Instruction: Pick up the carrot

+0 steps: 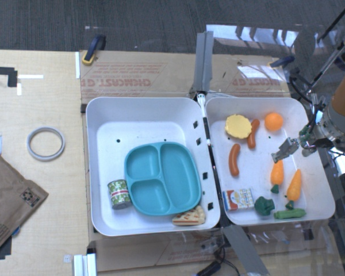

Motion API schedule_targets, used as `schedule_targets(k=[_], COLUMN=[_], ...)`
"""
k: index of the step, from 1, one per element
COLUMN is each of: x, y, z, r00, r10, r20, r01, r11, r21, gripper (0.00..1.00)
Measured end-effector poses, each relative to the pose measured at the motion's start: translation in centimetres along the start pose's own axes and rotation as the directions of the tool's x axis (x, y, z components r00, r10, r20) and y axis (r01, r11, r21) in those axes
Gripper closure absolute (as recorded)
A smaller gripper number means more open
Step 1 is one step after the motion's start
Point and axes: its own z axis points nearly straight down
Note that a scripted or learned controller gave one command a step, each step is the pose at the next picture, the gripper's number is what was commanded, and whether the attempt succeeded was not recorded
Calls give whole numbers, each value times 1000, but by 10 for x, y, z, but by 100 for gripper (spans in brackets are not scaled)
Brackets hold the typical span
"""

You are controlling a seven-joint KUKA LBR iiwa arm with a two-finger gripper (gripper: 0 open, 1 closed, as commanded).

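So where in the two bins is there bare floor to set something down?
Left bin: bare floor along the back wall, above the teal plate. Right bin: a small patch between the sausage and the carrots. Its front edge is crowded: carton, broccoli, green pod. The tool hangs over the carrots.

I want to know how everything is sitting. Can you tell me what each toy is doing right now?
tool: hovering above the right bin, near a carrot
carrot: lying in the right bin, not held
second carrot: lying beside it
orange: resting in the right bin's far corner
can: standing upright in the left bin
blue plate: flat in the left bin, compartments bare
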Motion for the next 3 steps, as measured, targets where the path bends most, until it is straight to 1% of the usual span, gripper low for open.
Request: schedule_targets(k=[1, 2, 3], x=[-36, -37, -6], y=[-8, -6, 31], z=[110, 101, 28], r00=[963, 962, 881], r10=[271, 272, 474], r20=[-1, 1, 1], r01=[-271, -272, -474], r11=[963, 962, 881], r21=[-2, -7, -1], gripper=[0, 100, 100])
